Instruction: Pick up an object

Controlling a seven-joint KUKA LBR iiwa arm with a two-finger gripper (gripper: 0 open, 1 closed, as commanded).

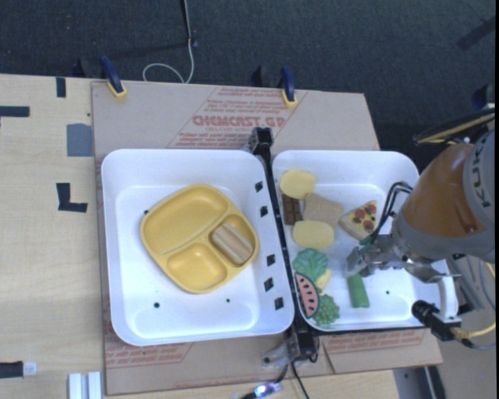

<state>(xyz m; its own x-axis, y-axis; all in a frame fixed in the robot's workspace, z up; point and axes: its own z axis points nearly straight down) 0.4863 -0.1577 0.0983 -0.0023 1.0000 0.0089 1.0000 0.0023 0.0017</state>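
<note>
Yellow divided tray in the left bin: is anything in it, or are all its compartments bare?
Partly filled. The yellow tray holds one tan, bread-like piece in its smaller right compartment; the other two compartments look bare.

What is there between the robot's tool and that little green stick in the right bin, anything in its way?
Nothing visible. The tool hangs in the right white bin just above the small green stick-shaped toy, with bare bin floor between them. The nearest neighbours, a green leafy toy and a watermelon slice toy, lie off to the stick's left.
</note>
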